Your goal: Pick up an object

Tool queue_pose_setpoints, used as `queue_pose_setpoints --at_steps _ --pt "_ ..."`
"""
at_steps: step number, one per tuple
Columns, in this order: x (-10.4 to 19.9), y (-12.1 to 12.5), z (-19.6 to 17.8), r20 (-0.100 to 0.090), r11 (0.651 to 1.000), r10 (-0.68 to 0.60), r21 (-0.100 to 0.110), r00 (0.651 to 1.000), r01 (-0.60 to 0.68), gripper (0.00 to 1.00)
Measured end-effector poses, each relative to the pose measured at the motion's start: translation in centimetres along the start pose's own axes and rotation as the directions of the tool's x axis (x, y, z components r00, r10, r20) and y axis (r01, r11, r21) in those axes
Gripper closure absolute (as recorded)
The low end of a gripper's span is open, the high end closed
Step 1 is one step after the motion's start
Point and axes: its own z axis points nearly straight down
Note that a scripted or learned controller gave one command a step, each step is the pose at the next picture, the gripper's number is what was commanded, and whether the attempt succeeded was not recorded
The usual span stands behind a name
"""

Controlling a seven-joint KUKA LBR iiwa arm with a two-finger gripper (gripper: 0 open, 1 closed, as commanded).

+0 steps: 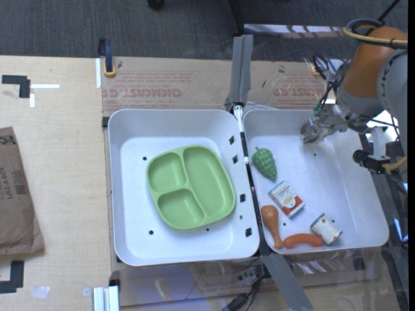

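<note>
Cardboard (194, 86) covered the table (58, 173) at twelve o'clock; dark carpet (97, 18) lay beyond. Whether the hand (314, 133) was clenched: unclear.

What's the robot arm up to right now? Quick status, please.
Gripper hovering over right bin's back corner, holding nothing visible. Toy food lies untouched nearer the front. Nothing blocking.

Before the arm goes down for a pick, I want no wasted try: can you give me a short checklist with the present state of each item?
1. Objects to pick lie in the right bin: ok; green grapes, small carton, drumstick, sausage, small can.
2. Gripper is above that bin: ok, near its far edge.
3. Gripper is over a target: not ok, bare floor lies beneath it.
4. Gripper carries nothing: cannot tell.
5. Grapes have space around them: ok.
6. Drumstick and sausage lie apart: not ok, they touch.
</note>
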Motion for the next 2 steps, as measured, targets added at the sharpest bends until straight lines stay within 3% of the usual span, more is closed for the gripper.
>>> queue_pose_setpoints --at_steps 1,2 --pt "-2.2 -0.1 -0.4 -0.001 1.0 0.014 0.0 1.0 -0.014 1.0" --pt "2.9 -1.7 -7.2 -0.001 0.994 0.11 0.001 0.994 -0.11 1.0"
